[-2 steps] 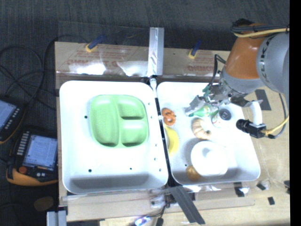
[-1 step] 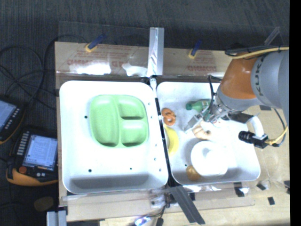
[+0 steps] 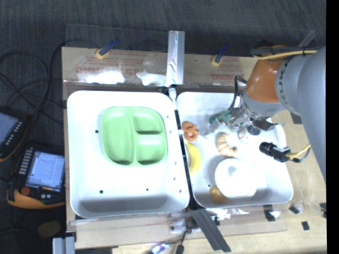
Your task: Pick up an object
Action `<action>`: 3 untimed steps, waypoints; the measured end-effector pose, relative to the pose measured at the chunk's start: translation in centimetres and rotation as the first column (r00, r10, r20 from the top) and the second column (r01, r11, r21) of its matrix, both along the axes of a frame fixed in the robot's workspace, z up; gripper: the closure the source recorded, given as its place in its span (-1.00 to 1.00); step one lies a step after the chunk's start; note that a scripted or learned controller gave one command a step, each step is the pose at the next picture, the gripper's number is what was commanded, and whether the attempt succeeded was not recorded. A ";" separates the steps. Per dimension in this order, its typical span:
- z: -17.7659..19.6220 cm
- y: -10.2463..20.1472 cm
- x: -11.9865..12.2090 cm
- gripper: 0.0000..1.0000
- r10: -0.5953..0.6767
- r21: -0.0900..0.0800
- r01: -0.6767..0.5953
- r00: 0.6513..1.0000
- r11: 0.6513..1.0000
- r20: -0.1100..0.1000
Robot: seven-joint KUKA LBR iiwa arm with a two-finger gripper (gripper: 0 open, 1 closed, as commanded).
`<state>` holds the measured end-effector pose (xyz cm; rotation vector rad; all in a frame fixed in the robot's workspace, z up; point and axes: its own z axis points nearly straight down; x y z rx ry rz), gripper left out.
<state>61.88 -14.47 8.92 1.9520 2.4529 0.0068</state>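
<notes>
While reaching in from the right, hovering low over the right bin [image 3: 286, 192] with gripper [image 3: 229, 118] spread impossible to tell, sitting just beside a beige pastry [image 3: 226, 143], near an orange ring [image 3: 189, 130], yellow banana [image 3: 194, 157] and white bowl [image 3: 234, 178].

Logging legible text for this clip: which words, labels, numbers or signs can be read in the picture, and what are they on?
Nothing reads clearly.
Reddish printed lettering on the clear plastic sheet behind the two white bins: too blurred to read.
Lit screen of the orange-and-black handheld pendant left of the bench: content too small to read.
Green divided plastic tray, white round lid: no visible markings.
</notes>
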 end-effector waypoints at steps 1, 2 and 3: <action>0.0 -1.5 -2.0 -1.00 0.100 -0.004 -0.100 0.995 0.995 0.003; -0.3 -2.1 4.2 -1.00 -0.094 0.005 0.095 0.994 0.995 -0.048; 0.0 -1.4 -0.2 -1.00 0.312 -0.006 -0.312 0.950 0.950 -0.001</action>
